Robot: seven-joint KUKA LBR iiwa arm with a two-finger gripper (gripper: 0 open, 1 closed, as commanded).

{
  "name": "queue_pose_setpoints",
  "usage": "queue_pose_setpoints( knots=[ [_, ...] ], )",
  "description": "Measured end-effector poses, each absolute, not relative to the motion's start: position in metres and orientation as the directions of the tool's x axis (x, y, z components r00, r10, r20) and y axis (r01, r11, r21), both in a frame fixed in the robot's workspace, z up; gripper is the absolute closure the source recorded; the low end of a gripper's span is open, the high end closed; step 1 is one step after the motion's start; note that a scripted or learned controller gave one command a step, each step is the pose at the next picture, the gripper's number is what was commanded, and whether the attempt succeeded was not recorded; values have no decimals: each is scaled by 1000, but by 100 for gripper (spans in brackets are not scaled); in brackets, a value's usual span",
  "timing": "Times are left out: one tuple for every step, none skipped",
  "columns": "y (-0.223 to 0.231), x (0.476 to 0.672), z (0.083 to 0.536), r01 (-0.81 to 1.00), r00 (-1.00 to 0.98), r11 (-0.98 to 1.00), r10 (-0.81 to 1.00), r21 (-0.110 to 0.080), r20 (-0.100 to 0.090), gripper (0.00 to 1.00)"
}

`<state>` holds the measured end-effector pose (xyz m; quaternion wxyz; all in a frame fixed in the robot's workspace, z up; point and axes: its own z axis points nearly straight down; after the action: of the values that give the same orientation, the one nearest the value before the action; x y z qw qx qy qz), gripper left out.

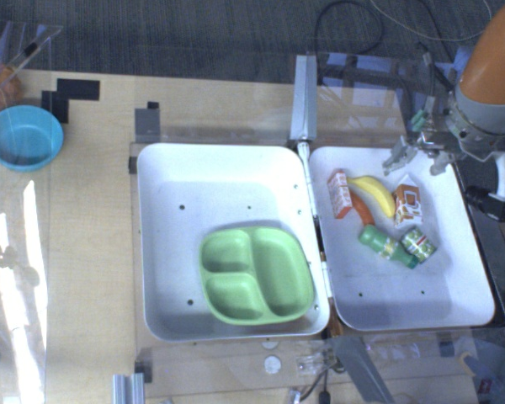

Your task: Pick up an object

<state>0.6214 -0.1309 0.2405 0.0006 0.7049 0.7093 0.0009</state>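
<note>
Item 1. Fingers (397,158): released, spread apart, nothing between them. I read them as hanging over the far edge of the right bin (480,305), set wide to straddle whatever I send them down on.

Item 2. Brown-and-white carton (406,204): just below the fingers and closest to them. It lies flat and slightly askew, touching the banana's tip. I judge it the easiest pick, since its outer side is free.

Item 3. Banana (372,192): below and to the left of the fingers, lying across the heap, with a small red-orange piece (364,213) poking out from under it.

Item 4. Orange carton (340,194): further left of the fingers, beside the banana and near the bin's inner wall, which leaves little room for a finger on that side.

Item 5. Green can (420,244) and green bottle (383,244): well below the fingers, both on their sides and touching; likely to roll if nudged.

Item 6. Green divided plate (257,274): far to the left of the fingers, flat in the left bin (156,225).

Item 7. Blue bowl (25,137): farthest left, on the bench (84,251), outside both bins.
</note>
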Motion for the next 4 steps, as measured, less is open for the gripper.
queue_pose_setpoints(
  knots=[
    [-114,596,121,998,-56,56,998,4,1,0],
    [-113,598,133,998,-55,55,998,10,0,100],
    [-113,598,133,998,-55,55,998,10,0,0],
    [-113,600,145,998,-57,57,998,16,0,100]
  ],
)
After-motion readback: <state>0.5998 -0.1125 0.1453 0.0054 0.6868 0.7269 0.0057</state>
